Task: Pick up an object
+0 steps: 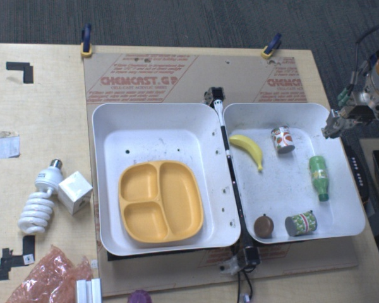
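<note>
You were at the approach step: the hand point(336, 124) stood at the right bin's point(341, 223) upper right rim, apart from every object, grasping nothing. Whether it was released or clenched could not be told at that size.

The right bin held five candidates:
1. A banana point(249, 149), yellow and curved, near the divider.
2. A small can point(282, 139), upright, red-and-white label.
3. A green bottle point(318, 177), lying on its side, nearest the hand.
4. A brown round object point(263, 226), possibly a fruit.
5. A second can point(301, 223), tipped, green label.

The next move called for you to travel inward over one object, align across its narrow axis, then descend.
</note>
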Motion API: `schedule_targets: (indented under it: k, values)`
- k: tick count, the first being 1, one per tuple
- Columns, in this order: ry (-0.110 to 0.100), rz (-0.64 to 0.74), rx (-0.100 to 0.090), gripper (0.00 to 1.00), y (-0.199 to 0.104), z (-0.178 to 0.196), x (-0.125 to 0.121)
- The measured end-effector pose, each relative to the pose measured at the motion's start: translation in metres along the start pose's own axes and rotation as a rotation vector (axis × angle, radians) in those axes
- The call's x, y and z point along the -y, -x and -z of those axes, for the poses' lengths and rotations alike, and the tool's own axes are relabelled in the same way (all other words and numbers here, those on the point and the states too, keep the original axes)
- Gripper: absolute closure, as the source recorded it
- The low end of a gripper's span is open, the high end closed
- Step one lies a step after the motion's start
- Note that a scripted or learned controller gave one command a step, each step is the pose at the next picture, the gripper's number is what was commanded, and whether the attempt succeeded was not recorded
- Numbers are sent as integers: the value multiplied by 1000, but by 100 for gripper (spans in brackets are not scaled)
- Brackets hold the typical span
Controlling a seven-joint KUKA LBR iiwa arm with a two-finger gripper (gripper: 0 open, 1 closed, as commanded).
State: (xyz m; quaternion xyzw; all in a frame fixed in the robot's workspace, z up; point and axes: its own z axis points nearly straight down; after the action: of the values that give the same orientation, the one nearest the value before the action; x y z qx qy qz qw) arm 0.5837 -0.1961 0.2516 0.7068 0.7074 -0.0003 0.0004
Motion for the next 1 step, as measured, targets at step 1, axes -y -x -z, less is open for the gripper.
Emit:
schedule_targets:
  k: [1]
  values:
    - [-3,3,-12,0,20,-159,32]
